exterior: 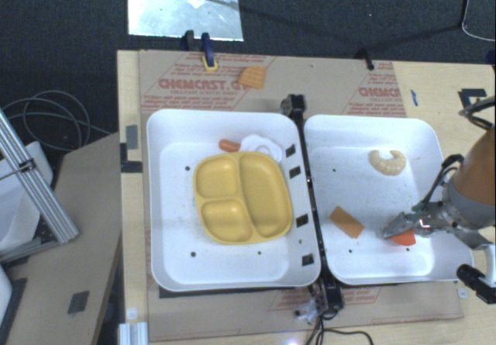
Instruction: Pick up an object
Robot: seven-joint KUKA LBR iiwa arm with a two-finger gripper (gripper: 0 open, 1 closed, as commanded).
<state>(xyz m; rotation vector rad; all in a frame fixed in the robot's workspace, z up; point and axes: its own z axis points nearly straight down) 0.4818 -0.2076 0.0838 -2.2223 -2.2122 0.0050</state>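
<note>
Brown board (232,80) under bins — printed "CHEMCAST".

The arm (474,194) reaches in from the right, gripper (397,229) low and pointing left.

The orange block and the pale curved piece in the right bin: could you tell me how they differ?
The orange block is flat-sided and angular; the pale curved piece is rounded and crescent-shaped. The block is orange-tan, the curved piece cream. The block lies nearer the gripper, the curved piece towards the far wall. Both rest loose on the right bin floor.
</note>
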